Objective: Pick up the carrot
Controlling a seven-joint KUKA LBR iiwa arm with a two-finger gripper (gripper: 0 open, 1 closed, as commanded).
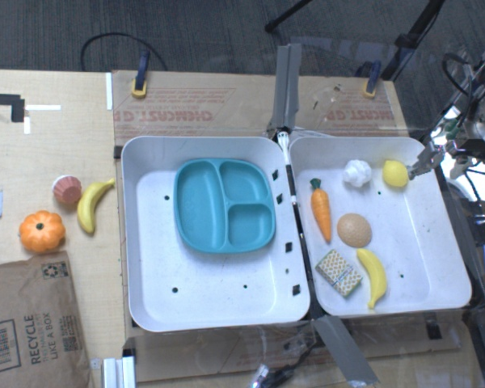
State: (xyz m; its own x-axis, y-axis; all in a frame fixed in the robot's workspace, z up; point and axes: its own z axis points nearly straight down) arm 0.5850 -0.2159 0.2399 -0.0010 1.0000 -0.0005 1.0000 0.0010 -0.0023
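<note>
The carrot [320,209], orange with a green top, lies lengthwise near the left wall of the right bin [436,241], its green end pointing to the far side. My gripper [425,162] hangs at the far right edge of that bin, just right of a yellow lemon [395,174]. It is well to the right of the carrot and holds nothing that I can see.
The right bin also holds a white crumpled ball [356,172], a brown egg-shaped thing [354,229], a banana [375,275] and a patterned box [339,271]. A teal divided plate [225,204] sits in the left bin [145,241]. A small pumpkin [42,231] and another banana [91,205] lie on the bench at left.
</note>
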